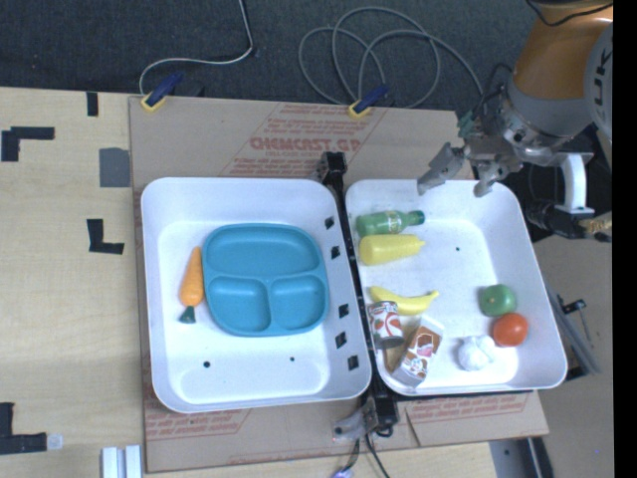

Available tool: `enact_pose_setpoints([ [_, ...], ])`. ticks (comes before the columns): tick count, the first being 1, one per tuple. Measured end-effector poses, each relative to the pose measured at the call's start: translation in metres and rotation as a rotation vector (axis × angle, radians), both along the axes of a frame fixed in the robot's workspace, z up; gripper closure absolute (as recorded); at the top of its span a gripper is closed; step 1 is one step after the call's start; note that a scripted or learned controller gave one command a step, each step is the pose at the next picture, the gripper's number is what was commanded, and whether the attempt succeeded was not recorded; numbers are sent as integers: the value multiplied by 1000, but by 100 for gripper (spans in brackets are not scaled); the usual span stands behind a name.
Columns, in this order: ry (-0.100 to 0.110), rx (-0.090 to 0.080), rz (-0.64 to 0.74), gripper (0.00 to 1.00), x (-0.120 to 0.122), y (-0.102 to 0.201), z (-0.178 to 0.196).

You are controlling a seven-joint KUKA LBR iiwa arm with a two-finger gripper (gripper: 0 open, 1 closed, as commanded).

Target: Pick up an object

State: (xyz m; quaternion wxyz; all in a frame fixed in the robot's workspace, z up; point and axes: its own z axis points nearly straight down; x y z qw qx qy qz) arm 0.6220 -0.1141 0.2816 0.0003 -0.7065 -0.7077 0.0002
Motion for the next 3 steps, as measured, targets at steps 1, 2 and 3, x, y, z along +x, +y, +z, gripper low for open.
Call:
enact_pose_setpoints([
  [1,-1,0,-1,0,2,15,-175],
  [2,-4,-1,0,0,-24,4,-195],
  [3,-6,-2,-2,0,-46,15,-195],
])
